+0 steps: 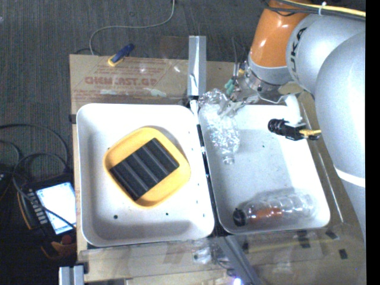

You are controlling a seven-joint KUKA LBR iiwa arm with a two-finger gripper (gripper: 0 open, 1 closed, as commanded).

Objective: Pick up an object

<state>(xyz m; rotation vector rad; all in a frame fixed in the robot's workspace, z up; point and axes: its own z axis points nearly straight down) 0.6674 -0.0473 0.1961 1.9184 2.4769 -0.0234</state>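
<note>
A: Arm position?

B: Grey arm [338, 70] enters from the right, orange band [276, 37] above the wrist. Gripper [236, 98] sits over the far left corner of the right bin [273, 165], close to the divide between the two bins

A: Grip state?

B: Cannot tell whether it is clenched or released; the tip is small and sits against shiny material

A: What is nearest to it?

B: Crumpled clear plastic [221, 132]. Its upper end reaches the gripper tip, and the rest trails down along the left wall of the right bin. Contact looks likely. A grasp is not confirmed

A: Anything else in that bin?

B: One clear bottle [276, 209] lying on its side along the near wall, dark cap [238, 217] pointing left, reddish-brown contents inside. Well apart from the plastic and from the gripper

A: Left bin?

B: Left bin [95, 129] holds a yellow dish [127, 144] with rounded corners, turned at a slant, roughly central. A black ribbed insert [145, 166] lies in it. Nothing touches it

A: Outside the bins?

B: Cardboard sheet [130, 82] with red lettering behind the left bin. A small blue and yellow item [120, 54] rests at its far edge, beside a thin pale cable [133, 25]
</note>
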